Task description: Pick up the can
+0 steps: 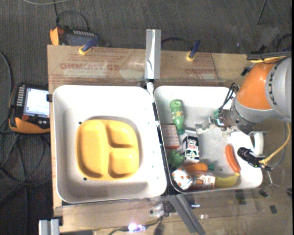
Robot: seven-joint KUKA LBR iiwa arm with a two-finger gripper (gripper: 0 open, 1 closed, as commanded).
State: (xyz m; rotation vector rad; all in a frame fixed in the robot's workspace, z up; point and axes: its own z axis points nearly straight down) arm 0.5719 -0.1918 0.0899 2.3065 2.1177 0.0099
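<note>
A moulded yellow tray (pixel 109 148) with rounded compartments sat in the left white bin (pixel 63 131). In the right bin (pixel 208 94), a green plastic bottle (pixel 176 112) lay near the dividing wall. The can (pixel 191 148), a short cylinder with a black-and-white printed label, stood below it among clutter, with a carrot (pixel 196 168), a banana (pixel 225 181) and a smooth red sausage (pixel 232 158) nearby. The gripper (pixel 208 125) hovered right of the can, apart from it; whether its fingers were spread or closed could not be told.
</note>
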